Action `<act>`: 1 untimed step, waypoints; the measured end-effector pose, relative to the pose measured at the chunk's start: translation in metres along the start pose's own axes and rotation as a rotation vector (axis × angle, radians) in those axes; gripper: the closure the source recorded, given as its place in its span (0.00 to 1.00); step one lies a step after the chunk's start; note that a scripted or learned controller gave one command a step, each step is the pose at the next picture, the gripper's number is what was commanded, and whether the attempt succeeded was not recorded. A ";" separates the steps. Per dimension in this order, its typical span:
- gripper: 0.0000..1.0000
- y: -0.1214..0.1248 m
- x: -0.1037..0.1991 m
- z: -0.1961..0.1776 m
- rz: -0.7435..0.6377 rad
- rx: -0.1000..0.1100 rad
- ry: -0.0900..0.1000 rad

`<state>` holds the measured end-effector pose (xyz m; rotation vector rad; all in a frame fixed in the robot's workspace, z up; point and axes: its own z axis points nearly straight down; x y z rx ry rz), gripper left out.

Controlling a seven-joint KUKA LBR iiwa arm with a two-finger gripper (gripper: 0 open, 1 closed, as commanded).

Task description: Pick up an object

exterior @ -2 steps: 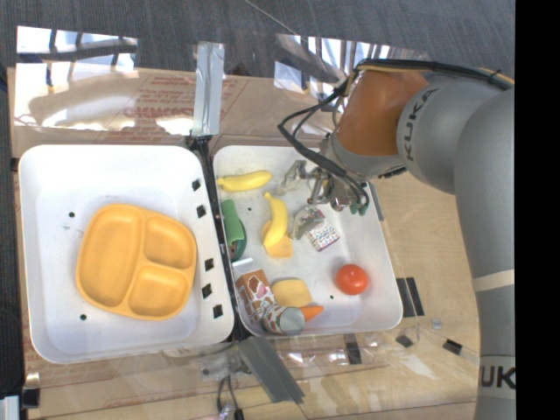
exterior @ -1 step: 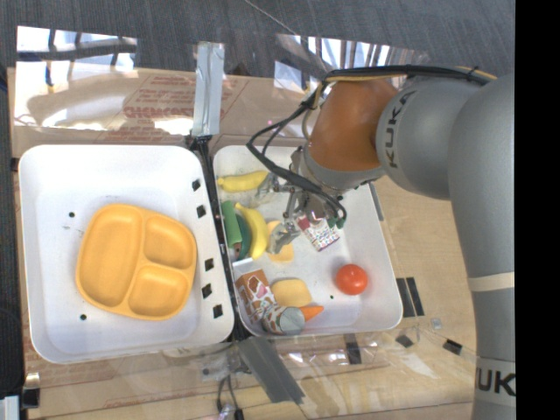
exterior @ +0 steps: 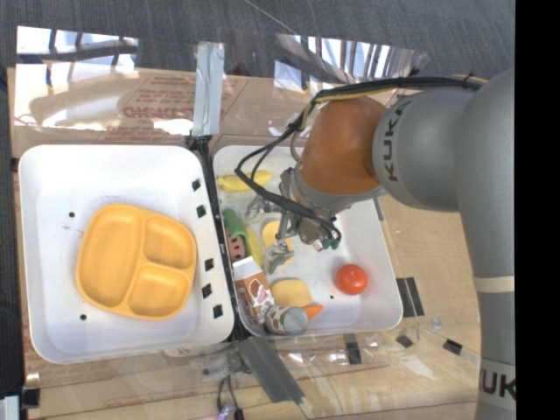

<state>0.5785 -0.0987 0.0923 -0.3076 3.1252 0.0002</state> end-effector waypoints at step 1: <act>0.00 0.000 0.000 0.000 0.000 0.000 0.000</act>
